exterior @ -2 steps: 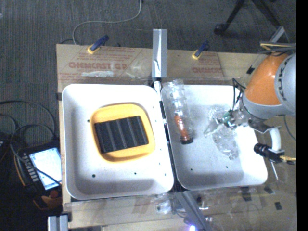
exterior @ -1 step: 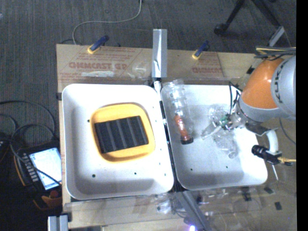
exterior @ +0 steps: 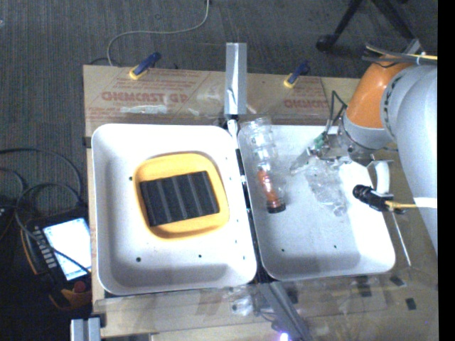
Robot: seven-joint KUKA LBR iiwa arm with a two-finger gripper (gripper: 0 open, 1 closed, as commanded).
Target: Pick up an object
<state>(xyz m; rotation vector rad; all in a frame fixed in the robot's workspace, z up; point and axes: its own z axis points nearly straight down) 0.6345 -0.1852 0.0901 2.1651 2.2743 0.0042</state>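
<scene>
Bins sit side by side on the desk (exterior: 99,91), both shallow and white. The left bin (exterior: 114,190) carries a yellow tray-like object (exterior: 183,195) with a dark ribbed centre, lying near the middle. The right bin (exterior: 320,251) has a clear plastic bottle (exterior: 264,165) along its left wall, with a reddish patch inside and a dark cap end pointing toward the near side. A crumpled clear plastic piece (exterior: 325,185) lies in the upper right part of that bin. The arm (exterior: 398,112), grey with an orange band, reaches in from the right, and its gripper (exterior: 330,146) hangs over the far right part of the right bin, just above the crumpled plastic. Whether anything sits between its parts cannot be told. Two blue-handled clamps (exterior: 146,64) hold the cardboard at the far edge.
</scene>
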